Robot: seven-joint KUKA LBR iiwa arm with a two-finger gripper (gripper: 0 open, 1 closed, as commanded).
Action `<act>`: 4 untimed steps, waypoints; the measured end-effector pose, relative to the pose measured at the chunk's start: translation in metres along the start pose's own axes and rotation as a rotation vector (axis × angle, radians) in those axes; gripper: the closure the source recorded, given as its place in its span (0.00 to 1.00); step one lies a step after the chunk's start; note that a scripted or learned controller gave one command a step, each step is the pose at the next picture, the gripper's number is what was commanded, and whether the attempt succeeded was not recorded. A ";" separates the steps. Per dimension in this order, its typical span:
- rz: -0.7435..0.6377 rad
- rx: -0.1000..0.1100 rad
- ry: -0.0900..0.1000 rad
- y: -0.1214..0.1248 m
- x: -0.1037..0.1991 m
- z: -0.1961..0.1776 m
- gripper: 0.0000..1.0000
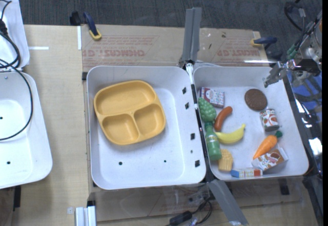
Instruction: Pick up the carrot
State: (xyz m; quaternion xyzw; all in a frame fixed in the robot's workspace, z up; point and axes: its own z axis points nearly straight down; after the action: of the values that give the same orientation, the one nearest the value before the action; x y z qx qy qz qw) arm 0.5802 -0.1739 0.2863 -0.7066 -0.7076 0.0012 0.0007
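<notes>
The carrot (265,146) is orange with a green top and lies tilted in the right bin (241,85), near its front right corner. It rests between a small can (268,119) and an orange carton (272,159). My gripper (272,77) hangs over the bin's far right corner, well behind the carrot and apart from it. Nothing shows between its tips.
The right bin also holds a banana (230,134), a sausage (223,117), a brown round cookie (255,99), a red-and-white packet (212,97), green vegetables (207,112), corn (225,160) and a small blue-and-white box (246,172). A yellow divided plate (129,111) lies in the left bin (138,168).
</notes>
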 end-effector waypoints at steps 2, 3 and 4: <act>-0.369 -0.016 0.002 -0.096 -0.043 0.191 0.00; -0.361 -0.012 -0.002 -0.097 -0.047 0.184 1.00; -0.363 -0.010 0.001 -0.098 -0.045 0.184 0.00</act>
State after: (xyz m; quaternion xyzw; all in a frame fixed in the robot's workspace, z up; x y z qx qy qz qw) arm 0.4821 -0.2194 0.1025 -0.5673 -0.8235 -0.0028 -0.0022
